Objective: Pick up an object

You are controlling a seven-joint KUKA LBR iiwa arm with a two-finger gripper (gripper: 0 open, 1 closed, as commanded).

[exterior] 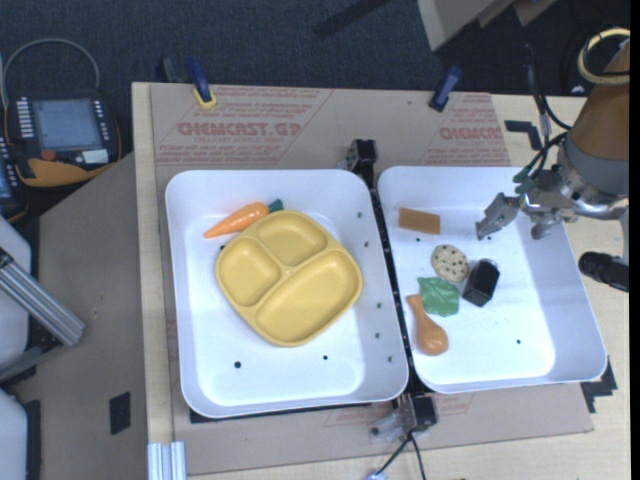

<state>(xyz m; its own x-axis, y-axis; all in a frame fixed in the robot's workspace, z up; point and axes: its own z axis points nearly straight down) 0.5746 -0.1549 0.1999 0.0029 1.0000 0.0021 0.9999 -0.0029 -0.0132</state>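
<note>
Gripper: spread apart, grasping nothing, over the right bin, upper right.
Black block: below it, beside cookie.
Left bin: yellow plate, carrot.

Hand splayed, seemingly bare; wrist bent left.

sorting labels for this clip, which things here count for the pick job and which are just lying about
For the job:
gripper, open, above the right bin
brown block
speckled cookie
black block
green piece
orange spoon-shaped toy

Lying about:
left bin
yellow divided plate
toy carrot
handheld pendant
</note>
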